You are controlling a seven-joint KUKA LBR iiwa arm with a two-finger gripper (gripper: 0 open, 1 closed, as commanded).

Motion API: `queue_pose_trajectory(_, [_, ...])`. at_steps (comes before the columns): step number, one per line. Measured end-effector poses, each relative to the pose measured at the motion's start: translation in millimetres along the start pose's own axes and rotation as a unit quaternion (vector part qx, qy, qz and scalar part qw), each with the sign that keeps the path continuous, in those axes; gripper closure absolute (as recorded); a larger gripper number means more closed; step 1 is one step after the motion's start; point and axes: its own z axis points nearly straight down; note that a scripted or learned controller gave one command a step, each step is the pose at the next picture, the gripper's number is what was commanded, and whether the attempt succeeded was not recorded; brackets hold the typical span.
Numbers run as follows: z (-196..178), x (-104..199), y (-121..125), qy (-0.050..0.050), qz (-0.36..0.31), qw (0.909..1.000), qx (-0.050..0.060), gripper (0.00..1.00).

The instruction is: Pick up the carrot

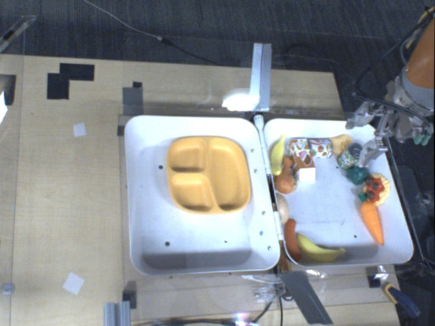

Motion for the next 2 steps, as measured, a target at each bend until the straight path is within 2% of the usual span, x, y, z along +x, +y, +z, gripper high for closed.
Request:
queue_pose_trajectory(1, [130, 26, -10, -0.003, 0.054, 0.9985, 0.001, 0.00])
queue_pose_trajectory(2, [130, 71, 24, -0.001, 0.069, 0.9976, 0.000, 0.00])
